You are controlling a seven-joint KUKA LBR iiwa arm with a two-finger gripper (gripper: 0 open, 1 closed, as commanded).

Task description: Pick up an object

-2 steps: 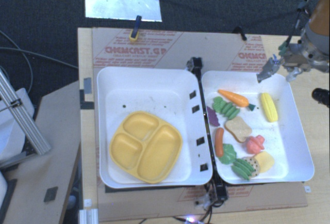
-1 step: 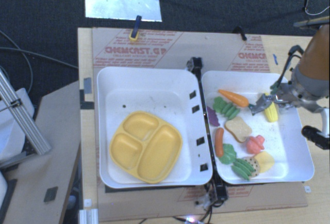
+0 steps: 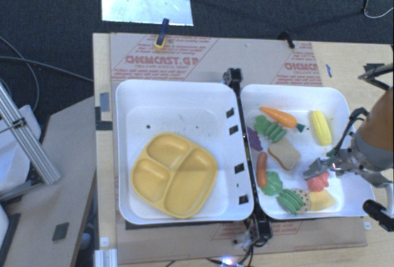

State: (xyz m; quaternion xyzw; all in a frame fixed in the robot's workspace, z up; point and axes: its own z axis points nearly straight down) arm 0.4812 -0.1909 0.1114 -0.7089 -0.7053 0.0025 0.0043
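Observation:
The right bin (image 3: 335, 98) holds several toy foods: an orange carrot (image 3: 280, 117), a yellow corn cob (image 3: 321, 127), a green leafy piece (image 3: 271, 129), a bread slice (image 3: 284, 154), a red sausage (image 3: 263, 168), a green broccoli (image 3: 271, 184), a green spotted piece (image 3: 289, 200), a yellow-orange piece (image 3: 324, 199) and a small red piece (image 3: 318, 183). My gripper (image 3: 315, 168) reaches in from the right and hangs low over the bin, just above the red piece and right of the bread slice. I see nothing held in it.
The left bin (image 3: 141, 96) carries a yellow divided plate (image 3: 174, 173). A black divider with clips (image 3: 237, 130) runs between the bins. A small purple piece (image 3: 253, 138) lies by the right bin's left wall. The grey arm (image 3: 372, 149) covers the bin's right edge.

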